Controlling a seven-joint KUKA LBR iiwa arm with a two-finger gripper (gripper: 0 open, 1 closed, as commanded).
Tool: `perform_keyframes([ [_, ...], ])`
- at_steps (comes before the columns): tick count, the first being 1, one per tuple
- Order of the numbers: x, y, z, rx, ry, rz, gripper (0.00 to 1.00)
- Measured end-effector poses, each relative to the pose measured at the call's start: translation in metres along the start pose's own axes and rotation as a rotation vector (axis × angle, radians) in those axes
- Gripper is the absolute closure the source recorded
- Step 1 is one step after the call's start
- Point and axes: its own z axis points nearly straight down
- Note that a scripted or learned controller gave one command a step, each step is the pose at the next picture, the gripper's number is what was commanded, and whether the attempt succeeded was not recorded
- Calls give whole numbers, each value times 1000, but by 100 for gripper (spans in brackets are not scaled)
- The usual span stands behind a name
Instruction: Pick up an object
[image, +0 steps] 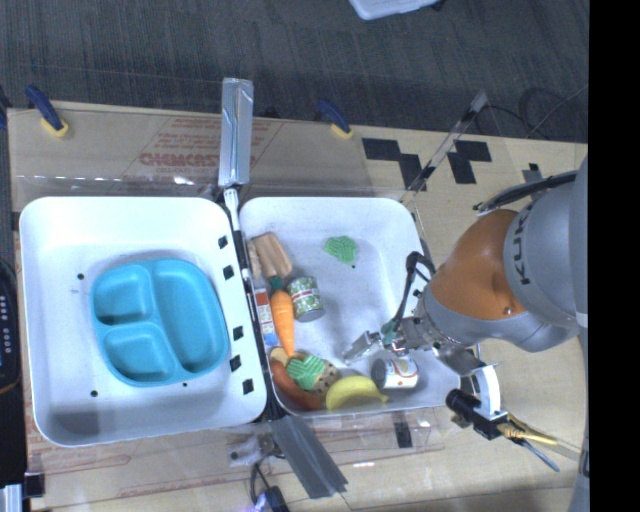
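Presently, on the surface (120, 150): two white bins.

Left bin (50, 300): one blue divided tray (158, 320).

Right bin (385, 225): green leafy piece (342, 249) near the far wall; brown roll (271, 254) by the divider; small can (305, 298) just beside a carrot (284, 318); green-topped item (311, 371) and banana (352, 391) at the near wall; silver cup-like object (397, 373) right of the banana.

Arm (500, 280): reaches from the right. Claw (385, 340) sits low in the right bin, just above the silver object; whether it is spread or closed cannot be told.
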Motion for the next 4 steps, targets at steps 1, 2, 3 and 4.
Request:
perform_keyframes([
  [1, -9, -2, -39, -1, -2, 172, 0],
  [2, -3, 0, 0, -2, -1, 63, 0],
  [3, -4, 1, -10, -2, -2, 60, 100],
  [4, -4, 1, -10, -2, -2, 60, 0],
])
